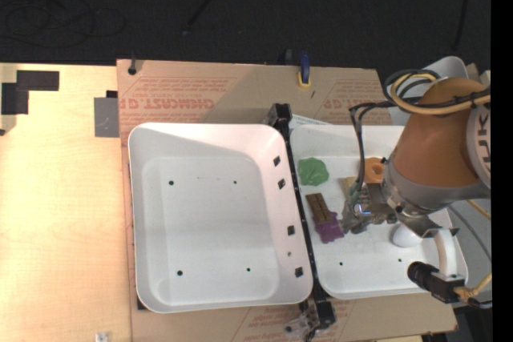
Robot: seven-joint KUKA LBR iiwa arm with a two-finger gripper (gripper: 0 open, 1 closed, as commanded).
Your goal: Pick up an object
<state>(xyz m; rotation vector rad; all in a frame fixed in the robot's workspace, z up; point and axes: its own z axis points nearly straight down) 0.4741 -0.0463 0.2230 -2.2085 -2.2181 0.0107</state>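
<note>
In the right bin (361, 276) lie a green lump (313, 170), a brown bar (319, 207) and a purple piece (329, 231) near the bin's left wall. A small orange object (373, 169) sits further right, against the arm's body. My gripper (358, 216) hangs low over the bin just right of the purple piece and the brown bar. The wrist hides much of it. A white object (403, 235) lies under the arm to the right.
The left bin (208, 216) sits beside the right one, parted by a black clip rail (290, 196). Both rest on brown cardboard (240, 92) on a wooden bench. The orange and grey arm (437, 148) covers the right bin's right half.
</note>
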